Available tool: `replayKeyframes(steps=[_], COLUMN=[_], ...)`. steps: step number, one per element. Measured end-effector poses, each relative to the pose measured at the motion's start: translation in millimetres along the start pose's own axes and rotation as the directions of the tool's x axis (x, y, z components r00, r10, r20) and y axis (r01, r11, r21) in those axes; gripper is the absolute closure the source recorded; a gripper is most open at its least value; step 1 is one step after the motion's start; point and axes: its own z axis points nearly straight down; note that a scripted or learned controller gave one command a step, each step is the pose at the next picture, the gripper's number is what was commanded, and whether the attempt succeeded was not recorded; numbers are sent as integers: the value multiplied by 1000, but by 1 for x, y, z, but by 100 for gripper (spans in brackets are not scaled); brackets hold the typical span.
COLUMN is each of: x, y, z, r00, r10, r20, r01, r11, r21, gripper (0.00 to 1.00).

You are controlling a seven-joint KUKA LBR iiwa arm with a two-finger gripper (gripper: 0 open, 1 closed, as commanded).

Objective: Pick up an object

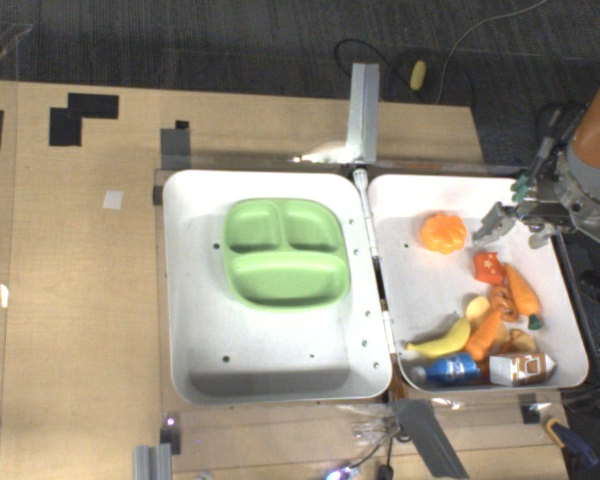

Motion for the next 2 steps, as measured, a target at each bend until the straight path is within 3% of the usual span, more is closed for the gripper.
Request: replayKeyframes(steps=[1,2], x=[6,20], y=[32,33], z=[167,169], r00=[999,966], r10=[-49,-257], r20=[0,0], r01=[49,257], r11=[999,966], r21=[-3,-2], gripper=[0,0])
